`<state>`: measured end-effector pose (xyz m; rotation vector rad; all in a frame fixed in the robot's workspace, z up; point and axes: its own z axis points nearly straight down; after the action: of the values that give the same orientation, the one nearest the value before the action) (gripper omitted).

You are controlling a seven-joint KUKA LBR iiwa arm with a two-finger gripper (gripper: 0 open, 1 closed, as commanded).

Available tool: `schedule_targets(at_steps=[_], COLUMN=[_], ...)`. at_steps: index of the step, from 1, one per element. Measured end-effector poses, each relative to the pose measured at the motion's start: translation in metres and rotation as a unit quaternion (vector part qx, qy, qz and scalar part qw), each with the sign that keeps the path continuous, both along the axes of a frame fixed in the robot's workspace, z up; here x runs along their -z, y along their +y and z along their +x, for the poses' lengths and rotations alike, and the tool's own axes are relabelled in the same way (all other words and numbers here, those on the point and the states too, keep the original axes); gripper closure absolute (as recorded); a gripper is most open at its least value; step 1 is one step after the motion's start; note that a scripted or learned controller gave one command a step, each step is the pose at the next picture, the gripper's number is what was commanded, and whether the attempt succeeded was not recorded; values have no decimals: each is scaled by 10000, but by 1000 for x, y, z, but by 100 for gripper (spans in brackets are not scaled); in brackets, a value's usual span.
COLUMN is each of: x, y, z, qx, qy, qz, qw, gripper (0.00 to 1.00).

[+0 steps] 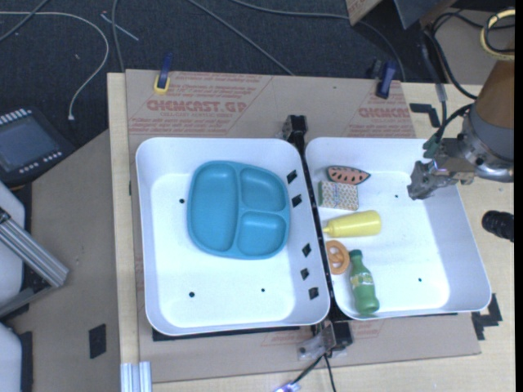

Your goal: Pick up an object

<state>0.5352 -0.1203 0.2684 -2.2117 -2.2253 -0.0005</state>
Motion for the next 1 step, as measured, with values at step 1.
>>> schedule_targets(at_steps=[1], x=[-2], y=[58], z=[4], qx=[-5], qy=[-7], qz=[2], qw=[10000], gripper=[100])
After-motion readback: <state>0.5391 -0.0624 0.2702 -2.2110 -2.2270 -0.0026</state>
